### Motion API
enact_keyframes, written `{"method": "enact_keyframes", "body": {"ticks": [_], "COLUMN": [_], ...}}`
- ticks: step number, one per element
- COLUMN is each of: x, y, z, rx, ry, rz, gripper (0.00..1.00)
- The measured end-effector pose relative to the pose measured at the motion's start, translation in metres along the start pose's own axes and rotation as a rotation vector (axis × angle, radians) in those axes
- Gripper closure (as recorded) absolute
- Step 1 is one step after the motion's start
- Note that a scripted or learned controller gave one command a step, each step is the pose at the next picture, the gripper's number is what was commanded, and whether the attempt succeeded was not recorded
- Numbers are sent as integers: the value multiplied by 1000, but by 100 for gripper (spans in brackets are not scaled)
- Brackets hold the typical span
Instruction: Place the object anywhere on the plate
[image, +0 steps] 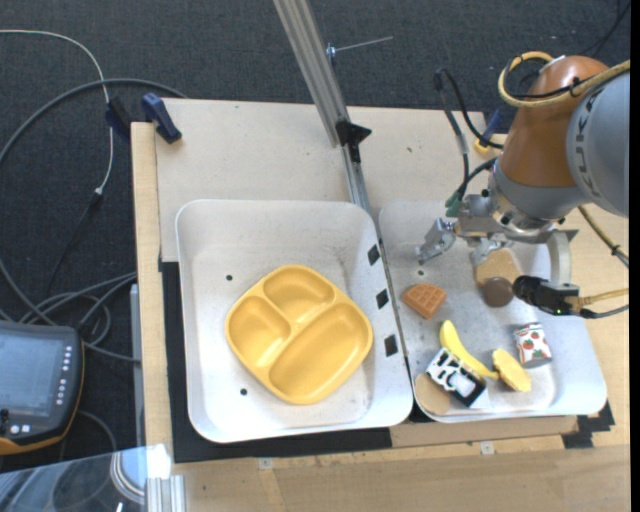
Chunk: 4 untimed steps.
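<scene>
Plate (299, 333): yellow, lower centre, left bin | Objects: waffle (424, 299), banana (462, 351), right bin (585, 375) | Jaws: upper right near (440, 238), state cannot tell, nothing visibly held | Advice: centre over one object, descend vertically, verify grasp before transfer.

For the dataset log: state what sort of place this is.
Probably a robotics lab test bench, not a kitchen. A grey and orange arm reaches over two white bins on a board; toy food such as a banana sits near a yellow plate; cables and a control pendant lie on carpet.
</scene>
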<state>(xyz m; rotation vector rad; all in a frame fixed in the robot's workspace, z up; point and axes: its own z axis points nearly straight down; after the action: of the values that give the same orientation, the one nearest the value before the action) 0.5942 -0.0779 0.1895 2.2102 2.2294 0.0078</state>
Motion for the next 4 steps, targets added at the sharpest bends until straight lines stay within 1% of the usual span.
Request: {"method": "enact_keyframes", "body": {"ticks": [1,2,3,4], "x": [77,72,97,81], "y": [-4,-3,-42,-41], "z": [-3,-14,-112,-135], "rx": [7,5,-3,1], "ry": [3,0,0,-2], "rz": [-1,4,5,10], "gripper": [0,100,100,100]}}
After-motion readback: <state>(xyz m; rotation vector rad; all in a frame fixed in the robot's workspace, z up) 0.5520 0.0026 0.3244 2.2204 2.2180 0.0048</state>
